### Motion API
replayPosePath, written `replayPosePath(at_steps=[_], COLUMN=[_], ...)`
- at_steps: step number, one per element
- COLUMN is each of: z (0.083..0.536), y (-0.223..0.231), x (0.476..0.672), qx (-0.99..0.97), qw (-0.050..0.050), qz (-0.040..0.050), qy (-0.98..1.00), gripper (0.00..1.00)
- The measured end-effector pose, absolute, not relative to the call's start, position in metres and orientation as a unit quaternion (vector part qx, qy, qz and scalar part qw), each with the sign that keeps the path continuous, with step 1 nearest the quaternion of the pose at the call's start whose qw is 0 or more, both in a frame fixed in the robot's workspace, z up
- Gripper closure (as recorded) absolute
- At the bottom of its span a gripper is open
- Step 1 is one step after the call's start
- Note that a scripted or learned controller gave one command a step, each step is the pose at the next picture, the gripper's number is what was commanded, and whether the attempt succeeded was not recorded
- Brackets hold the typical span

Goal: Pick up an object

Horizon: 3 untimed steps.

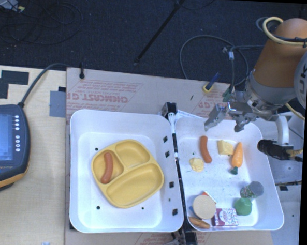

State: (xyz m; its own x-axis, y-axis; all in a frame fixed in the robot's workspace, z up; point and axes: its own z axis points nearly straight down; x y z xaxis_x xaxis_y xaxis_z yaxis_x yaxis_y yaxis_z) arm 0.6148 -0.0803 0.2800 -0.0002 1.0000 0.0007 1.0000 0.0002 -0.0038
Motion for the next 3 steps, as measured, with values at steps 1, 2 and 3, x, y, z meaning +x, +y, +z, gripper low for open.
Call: replayPosePath(at_steps=[1, 2, 3], z=[0.161, 0.086, 0.098], y=[-0.117, -0.133, -0.134], x=[0.642, 0.644, 0.644], qx=[-0.708, -0.707, -0.708], qw=[0.004, 0.001, 0.001], qz=[0.0040, 0.0003, 0.0009], qy=[-0.707, -0.707, -0.706], gripper=[0.00, 0.00, 1.00])
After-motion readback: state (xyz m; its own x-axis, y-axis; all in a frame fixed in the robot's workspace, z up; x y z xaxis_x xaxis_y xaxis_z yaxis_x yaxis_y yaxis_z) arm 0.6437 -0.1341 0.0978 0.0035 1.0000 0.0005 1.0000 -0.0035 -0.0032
